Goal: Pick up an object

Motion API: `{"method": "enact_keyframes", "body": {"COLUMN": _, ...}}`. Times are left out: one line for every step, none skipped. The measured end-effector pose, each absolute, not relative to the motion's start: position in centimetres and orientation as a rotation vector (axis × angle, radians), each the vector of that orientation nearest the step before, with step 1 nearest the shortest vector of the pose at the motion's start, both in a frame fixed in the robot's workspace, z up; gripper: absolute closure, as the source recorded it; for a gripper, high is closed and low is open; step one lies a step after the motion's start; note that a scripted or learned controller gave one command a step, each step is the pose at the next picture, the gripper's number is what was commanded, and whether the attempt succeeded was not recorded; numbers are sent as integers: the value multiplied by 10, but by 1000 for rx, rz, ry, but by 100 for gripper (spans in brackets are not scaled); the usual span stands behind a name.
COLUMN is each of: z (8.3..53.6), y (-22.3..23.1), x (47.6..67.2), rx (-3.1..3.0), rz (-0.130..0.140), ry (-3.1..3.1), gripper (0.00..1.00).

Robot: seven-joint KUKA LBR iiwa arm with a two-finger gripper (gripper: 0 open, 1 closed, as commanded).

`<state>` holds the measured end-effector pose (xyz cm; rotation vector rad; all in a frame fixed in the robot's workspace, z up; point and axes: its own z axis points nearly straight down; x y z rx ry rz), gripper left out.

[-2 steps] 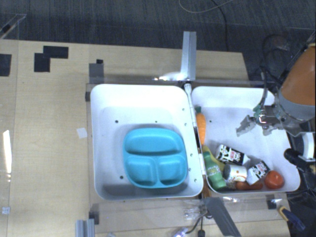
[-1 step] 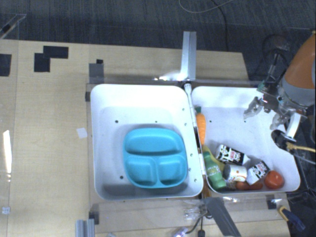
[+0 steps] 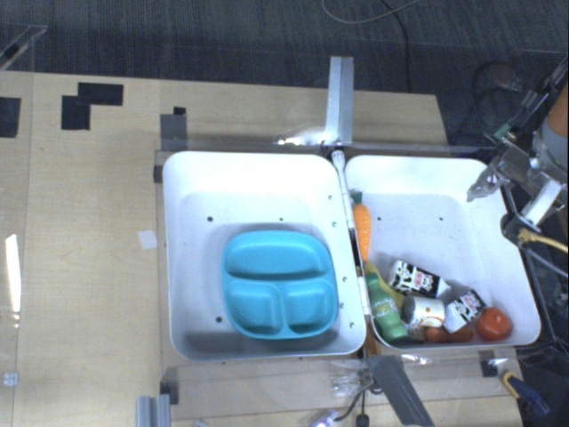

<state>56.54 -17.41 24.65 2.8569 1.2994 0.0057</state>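
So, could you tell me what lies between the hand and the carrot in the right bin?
In the camera view, only bare white bin floor lies between the hand and the carrot; the other items sit lower, near the bin's front edge.

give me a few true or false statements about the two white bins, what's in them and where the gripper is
1. The blue three-compartment plastic tray lies in the left white bin. True.
2. The orange carrot lies in the middle of the blue tray. False: it lies in the right white bin, along the wall that divides the bins.
3. The round red tomato sits in the right bin's near right corner. True.
4. The gripper is above the left bin. False: it is at the right bin's far right corner.
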Motion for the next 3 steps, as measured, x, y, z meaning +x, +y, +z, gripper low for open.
{"method": "enact_keyframes", "body": {"z": 302, "y": -149, "x": 508, "rx": 2814, "rz": 7, "ry": 1389, "gripper": 0}}
{"method": "enact_keyframes", "body": {"z": 168, "y": -155, "x": 543, "rx": 3060, "rz": -1, "ry": 717, "gripper": 0}}
{"method": "enact_keyframes", "body": {"z": 89, "y": -99, "x": 569, "rx": 3124, "rz": 13, "ry": 327, "gripper": 0}}
